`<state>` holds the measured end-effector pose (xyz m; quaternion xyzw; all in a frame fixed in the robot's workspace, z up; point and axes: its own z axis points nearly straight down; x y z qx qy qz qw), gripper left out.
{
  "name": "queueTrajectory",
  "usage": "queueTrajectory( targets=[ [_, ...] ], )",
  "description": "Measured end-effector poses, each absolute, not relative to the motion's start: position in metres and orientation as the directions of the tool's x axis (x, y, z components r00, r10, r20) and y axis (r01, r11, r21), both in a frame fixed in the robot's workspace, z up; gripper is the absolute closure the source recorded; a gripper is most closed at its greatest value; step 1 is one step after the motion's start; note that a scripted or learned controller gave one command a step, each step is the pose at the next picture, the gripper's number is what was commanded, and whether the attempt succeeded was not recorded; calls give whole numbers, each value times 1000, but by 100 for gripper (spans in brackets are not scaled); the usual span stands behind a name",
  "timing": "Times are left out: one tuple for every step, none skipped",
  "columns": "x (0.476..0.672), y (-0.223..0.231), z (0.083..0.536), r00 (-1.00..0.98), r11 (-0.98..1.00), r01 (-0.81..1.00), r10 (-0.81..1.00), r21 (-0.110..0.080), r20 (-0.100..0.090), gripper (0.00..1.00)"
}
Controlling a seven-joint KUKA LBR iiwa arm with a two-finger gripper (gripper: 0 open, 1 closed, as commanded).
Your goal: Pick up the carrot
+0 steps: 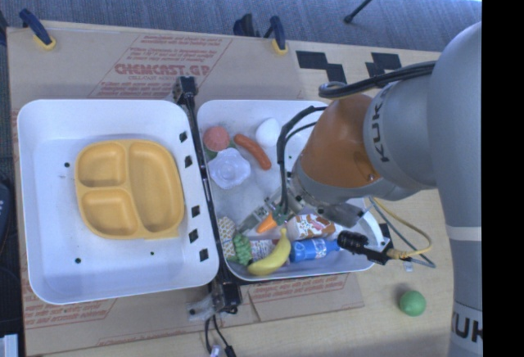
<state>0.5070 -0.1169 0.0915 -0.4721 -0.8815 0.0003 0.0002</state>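
Note:
The carrot (pixel 267 224) is a small orange piece in the lower middle of the right bin (pixel 246 111), just above the banana (pixel 273 259). My gripper (pixel 264 214) hangs from the orange wrist band right over the carrot's upper left end, low in the bin. The metal tip touches or nearly touches the carrot. The wrist hides the right half of the bin and part of the carrot.
Around the carrot lie a blue bottle (pixel 315 250), a green packet (pixel 241 247) and a brown-and-white item (pixel 309 226). Farther back are a clear cup (pixel 229 171), an orange-red sausage (pixel 252 151), a red disc (pixel 216 137) and a white ball (pixel 268 132). The left bin (pixel 41 183) holds a yellow divided plate (pixel 129 187). A green ball (pixel 412 302) sits on the bench.

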Motion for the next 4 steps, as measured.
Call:
queueTrajectory(
  targets=[
    [507,-117,91,-554,554,832,832,-1,0,0],
    [506,-100,92,-383,383,924,924,-4,-1,0],
    [506,-99,101,-386,386,922,922,-4,1,100],
    [498,-86,191,197,-197,980,980,-3,1,100]
  ],
)
